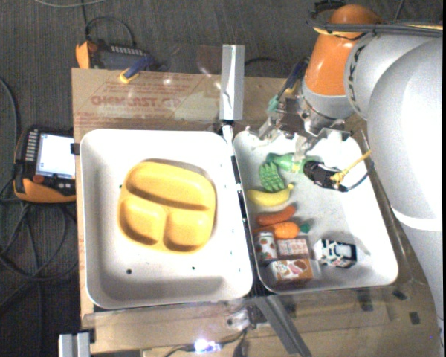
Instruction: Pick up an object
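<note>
- The floor is dark grey carpet, with loose black cables trailing across its top and left side.
- The arm (401, 117), pale grey with an orange band above the wrist, fills the right side and reaches in over the far end of the right bin.
- A brown cardboard sheet (134, 99) with red lettering lies flat under the far edge of the bins.
- The left bin (97, 274) is white and shallow; a yellow divided tray (167, 205) lies in its middle.
- The right bin (372, 266), touching the left one, holds the small things: a green toy (270, 174), just below it a banana (267, 196), then a carrot (276, 216), small boxes (290, 259) near the front edge, and a black-and-white cow-patterned piece (334, 253).
- A handheld pendant (44, 162) with a lit screen lies on the floor, left of the bench.
- The gripper (293, 136) hangs over the bin's far end, just above the green toy; whether it is clenched or released I cannot tell.
</note>
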Robot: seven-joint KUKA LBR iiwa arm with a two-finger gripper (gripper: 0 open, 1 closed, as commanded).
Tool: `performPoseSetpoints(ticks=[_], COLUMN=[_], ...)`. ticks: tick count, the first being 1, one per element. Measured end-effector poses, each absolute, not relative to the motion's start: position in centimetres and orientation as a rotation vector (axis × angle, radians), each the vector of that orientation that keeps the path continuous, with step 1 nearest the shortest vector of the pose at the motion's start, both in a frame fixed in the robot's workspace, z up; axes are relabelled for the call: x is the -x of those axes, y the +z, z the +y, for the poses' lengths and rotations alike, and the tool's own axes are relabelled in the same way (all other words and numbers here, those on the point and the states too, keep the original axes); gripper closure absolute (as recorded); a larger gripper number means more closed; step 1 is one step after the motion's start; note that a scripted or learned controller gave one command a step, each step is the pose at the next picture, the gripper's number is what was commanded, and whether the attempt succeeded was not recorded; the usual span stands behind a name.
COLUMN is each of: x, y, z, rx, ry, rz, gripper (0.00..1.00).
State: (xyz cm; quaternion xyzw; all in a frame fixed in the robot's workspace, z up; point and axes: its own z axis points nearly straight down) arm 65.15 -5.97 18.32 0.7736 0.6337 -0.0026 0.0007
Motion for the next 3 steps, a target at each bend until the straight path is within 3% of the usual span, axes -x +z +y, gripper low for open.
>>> performPoseSetpoints(ticks=[1,2,3], x=[-64.2,-64.2,-64.5], y=[8.9,9.8,19.4], z=[-10.7,-10.7,-5.3], rx=[-2.395,-2.393,-2.506], ry=[0.005,0.002,-0.006], rz=[2.022,2.021,1.894], gripper=[0.00,1.00,1.00])
